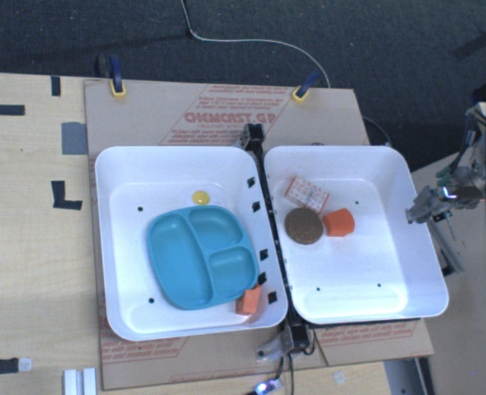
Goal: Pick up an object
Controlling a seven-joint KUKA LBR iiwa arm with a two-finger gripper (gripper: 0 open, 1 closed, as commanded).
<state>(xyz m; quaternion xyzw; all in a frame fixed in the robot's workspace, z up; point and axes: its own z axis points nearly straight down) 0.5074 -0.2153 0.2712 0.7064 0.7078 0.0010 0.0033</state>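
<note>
Your gripper (431, 206) sits at the right bin's (391, 303) outer rim; you can't tell its state. Nothing is lifted, so the whole pick remains. The orange block (338, 222) lies beside the brown disc (304, 225), its long axis roughly left-right.

Two shallow white bins sit side by side on one sheet of cardboard (226, 113): a left bin (111, 220) and a right bin (391, 295). The left bin contains three things: one blue divided plate (200, 256), one small yellow disc (200, 197) and one orange block (249, 301). The right bin also contains three things: one brown round disc (304, 225), one orange cup-like piece (338, 222) and one small patterned packet (306, 193). Two clamps hold the cardboard's far edge, one (116, 79) at the left and one (306, 87) at the right.
</note>
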